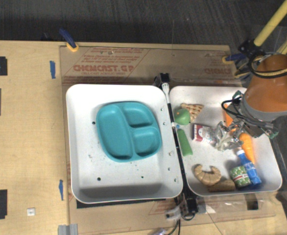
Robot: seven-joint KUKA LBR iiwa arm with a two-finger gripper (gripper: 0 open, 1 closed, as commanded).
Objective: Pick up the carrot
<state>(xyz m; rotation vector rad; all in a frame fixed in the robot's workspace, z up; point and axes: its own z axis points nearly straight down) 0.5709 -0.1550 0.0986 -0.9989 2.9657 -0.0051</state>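
The grey arm with its orange band (271,84) enters at the right edge of the frame and hangs over the right-hand shallow white bin (209,96). Its metal two-finger gripper (228,133) sits low in the middle of that bin, among the clutter. Whether the fingers are spread or pressed together cannot be told, since they blend with the shiny crumpled wrapper just beside them.

The orange carrot (248,146) lies in the right part of this bin, just right of the gripper and slanting down toward the lower right; its upper end is partly hidden by the wrist. Touching it from below is a blue-and-white bottle (249,169), and next to that a round green-patterned can (239,176). A brown croissant-shaped pastry (207,174) rests in the lower middle of the bin. Along the bin's left wall lies a long green cylinder (184,142), with a small green round fruit (182,116) above it and a tan waffle-textured piece (192,109) just right of that. A red-and-white packet (198,131) lies left of the gripper.

The left white bin (80,146) holds a teal plastic tray with three compartments (128,130). Both bins stand on a light cardboard-covered worktop (26,131), with blue tape marks near the upper left.
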